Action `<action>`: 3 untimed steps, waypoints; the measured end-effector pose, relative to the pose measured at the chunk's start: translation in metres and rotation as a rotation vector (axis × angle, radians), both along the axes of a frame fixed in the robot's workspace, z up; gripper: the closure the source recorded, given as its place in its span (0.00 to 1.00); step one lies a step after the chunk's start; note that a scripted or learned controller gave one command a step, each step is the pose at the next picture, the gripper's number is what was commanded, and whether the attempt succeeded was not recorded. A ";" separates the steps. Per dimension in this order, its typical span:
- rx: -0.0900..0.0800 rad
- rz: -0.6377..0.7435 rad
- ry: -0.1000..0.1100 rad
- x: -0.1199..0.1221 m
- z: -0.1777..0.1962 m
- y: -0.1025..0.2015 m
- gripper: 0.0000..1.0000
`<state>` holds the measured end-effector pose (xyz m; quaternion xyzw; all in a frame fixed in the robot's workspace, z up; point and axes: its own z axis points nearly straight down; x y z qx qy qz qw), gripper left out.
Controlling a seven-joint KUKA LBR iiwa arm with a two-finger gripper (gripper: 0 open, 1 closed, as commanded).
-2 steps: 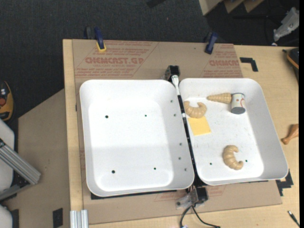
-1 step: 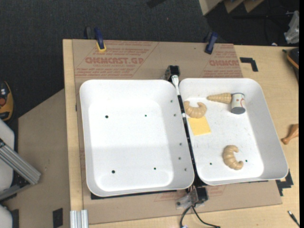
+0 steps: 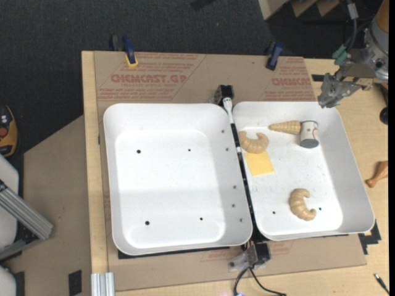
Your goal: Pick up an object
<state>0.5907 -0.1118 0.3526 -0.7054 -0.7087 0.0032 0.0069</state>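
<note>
In the right bin (image 3: 352,165): two croissants (image 3: 254,142), one cone (image 3: 285,127).

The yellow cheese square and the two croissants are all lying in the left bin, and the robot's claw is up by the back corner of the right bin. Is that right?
Not quite. The flat yellow cheese square and the two tan toy croissants lie in the right white bin, not the left one, as the camera view shows. The rest holds: the gripper is up by that bin's back corner.
</note>
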 end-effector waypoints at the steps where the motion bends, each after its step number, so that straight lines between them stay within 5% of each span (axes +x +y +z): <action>1: -0.009 0.000 -0.033 0.029 0.139 0.015 1.00; 2: -0.002 -0.001 -0.001 -0.022 0.021 0.060 1.00; 3: -0.004 0.001 -0.021 -0.052 0.071 0.104 1.00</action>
